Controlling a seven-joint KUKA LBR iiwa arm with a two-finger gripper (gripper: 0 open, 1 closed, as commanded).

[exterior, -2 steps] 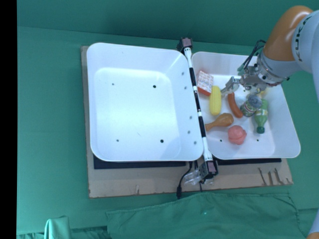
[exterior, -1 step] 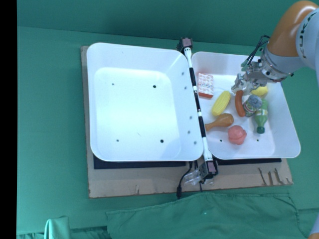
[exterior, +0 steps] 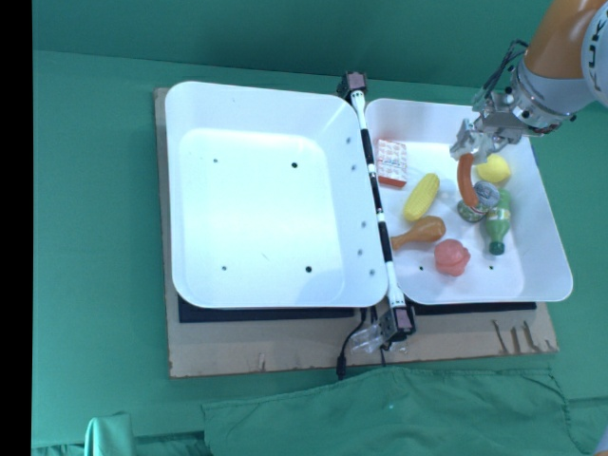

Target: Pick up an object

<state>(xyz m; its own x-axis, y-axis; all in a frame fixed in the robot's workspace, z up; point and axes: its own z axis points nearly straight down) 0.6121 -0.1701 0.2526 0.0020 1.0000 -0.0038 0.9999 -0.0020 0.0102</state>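
Across the green cloth (exterior: 95, 207) that covers the bench, a brown cardboard sheet (exterior: 266, 354) lies flat and carries two shallow white bins side by side. A loose fold of the same green fabric (exterior: 380, 416) is bunched at the near edge, below the cardboard.

Landmark: the black-and-white divider rod (exterior: 372, 193) running between the bins.

- Left bin (exterior: 190, 112): left of the rod. Its floor shows a few small dark dots.
- Right bin (exterior: 541, 274): right of the rod. It holds the objects.
- Red and white carton (exterior: 390, 162): just right of the rod, toward the far end.
- Yellow corn cob (exterior: 421, 197): right of the carton, nearer the camera, lying tilted.
- Brown drumstick (exterior: 419, 233): just below the corn.
- Pink-red round piece (exterior: 452, 256): right of the drumstick.
- Green bottle (exterior: 498, 224) and small round tin (exterior: 485, 196): further right, close together.
- Yellow lemon-like piece (exterior: 493, 169): just beyond the tin.

Arm status: the grey arm with its orange band (exterior: 570, 27) reaches over the far right part of the right bin. The gripper (exterior: 472, 147) is closed around the top of a red-orange sausage (exterior: 465, 180), which hangs curved below the fingers with its lower end near the tin. Whether that end touches the tin cannot be determined.
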